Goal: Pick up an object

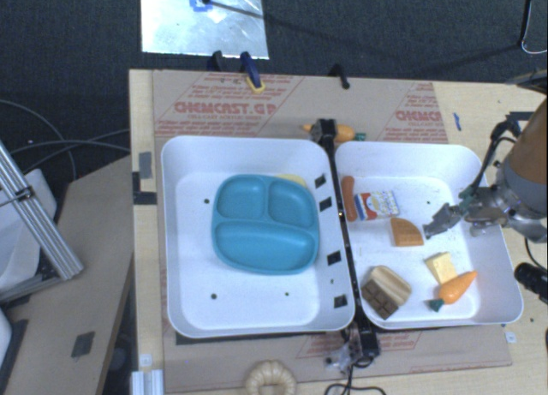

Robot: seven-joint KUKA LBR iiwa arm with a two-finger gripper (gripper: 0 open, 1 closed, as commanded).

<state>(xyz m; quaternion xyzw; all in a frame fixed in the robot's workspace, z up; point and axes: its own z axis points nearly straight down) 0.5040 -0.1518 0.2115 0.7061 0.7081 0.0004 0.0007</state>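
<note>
Dark carpet surrounds a tabletop point(291, 98) covered with a printed cardboard sheet, on which two shallow white bins sit side by side. Left bin point(184, 213): holds a blue divided plate point(264, 222), lying flat near the bin's centre. Right bin point(492, 286): holds several toy food items. A red sausage point(348, 198) lies along the inner wall, just beside a small printed carton point(377, 205). A brown wedge resembling a bread slice point(406, 232) lies near the middle of the bin. A pale yellow cheese block point(441, 266) rests just above an orange carrot point(456, 287), the two touching or nearly so. A tan and dark brown layered block point(384, 290) sits near the front wall.

Grey arm point(524, 183) enters from the right, with its gripper point(438, 222) over the right bin, just to the right of the bread slice and above the cheese block. Fingers point left toward the bread slice and appear slightly parted, with nothing between them. A beige ring point(271, 379) lies on the tabletop in front of the bins.
</note>
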